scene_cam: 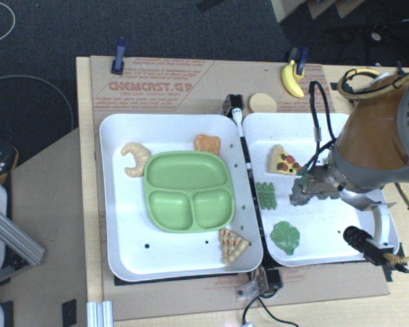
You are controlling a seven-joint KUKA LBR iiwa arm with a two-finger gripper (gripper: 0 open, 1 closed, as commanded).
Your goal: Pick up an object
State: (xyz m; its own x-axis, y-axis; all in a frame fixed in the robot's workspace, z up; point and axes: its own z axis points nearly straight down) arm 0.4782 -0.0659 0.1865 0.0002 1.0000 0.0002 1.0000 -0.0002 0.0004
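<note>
In the right bin (pixel 327 254) lie a pizza slice (pixel 283 161), a small dark green ridged piece (pixel 266 195) and a green broccoli-like toy (pixel 285 237). My gripper (pixel 301 191) hangs low over the right bin's middle, just right of the ridged piece and below the pizza slice. Nothing shows between its fingers. The left bin (pixel 119 203) holds a green divided plate (pixel 189 189), a croissant (pixel 135 158), an orange-brown piece (pixel 207 144) and a waffle-like wedge (pixel 232 244).
A banana (pixel 292 80) and a round tan disc (pixel 262 103) lie on the cardboard behind the bins. Blue clamps (pixel 118 55) hold the board's back edge. A black fitting (pixel 365 244) sits at the right bin's front right. Cables run along the arm.
</note>
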